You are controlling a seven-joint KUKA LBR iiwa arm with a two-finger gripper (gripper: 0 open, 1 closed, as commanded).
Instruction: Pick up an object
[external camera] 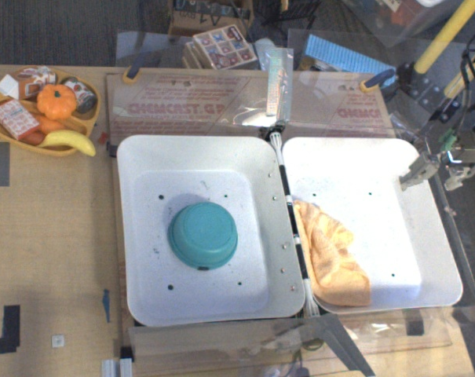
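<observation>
A teal bowl (204, 235) lies upside down in the middle of the left bin (143, 163). A crumpled orange-yellow cloth (334, 254) rests against the left wall of the right bin (363, 155), toward its front. My gripper (435, 177) hovers over the right bin's right rim, well away from the cloth. Its two fingers are spread apart and nothing is between them, so it is open.
A yellow dish (41, 112) of toy food, including a banana and a small pumpkin, stands on the bench at the far left. Cardboard and clear plastic sheets lie behind the bins. Cables and a yellow bar crowd the top right.
</observation>
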